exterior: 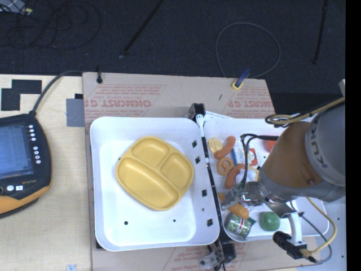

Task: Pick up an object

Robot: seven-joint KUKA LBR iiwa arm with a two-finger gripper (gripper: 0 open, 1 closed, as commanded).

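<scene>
- The end effector (243, 195) hung low over the right bin (256, 237), its metal tip among the small items near that bin's left wall; whether it was spread or pressed together could not be told, and nothing was seen pinched in it.
- Going from the left: a teach pendant (20, 162) with an orange rim lay on the surface (62, 230), well apart from the bins.
- The left bin (113, 230) held a yellow divided plate (155, 172), lying flat near its middle.
- Black clips ran down the seam between the two bins.
- In the right bin, orange sausage-shaped pieces (228, 147) lay above the end effector, with a pale yellow piece (215, 145) just beside them at the left wall.
- A small orange piece (240, 211) lay just below the end effector, touching or nearly touching it.
- A small can (238, 226) with a green label sat below that, near the bin's front edge.
- A green ball (269, 221) lay just right of the can.
- The arm's orange band (287, 157) and grey wrist (333, 145) covered much of the right bin's far side, hiding what lay under them.
</scene>
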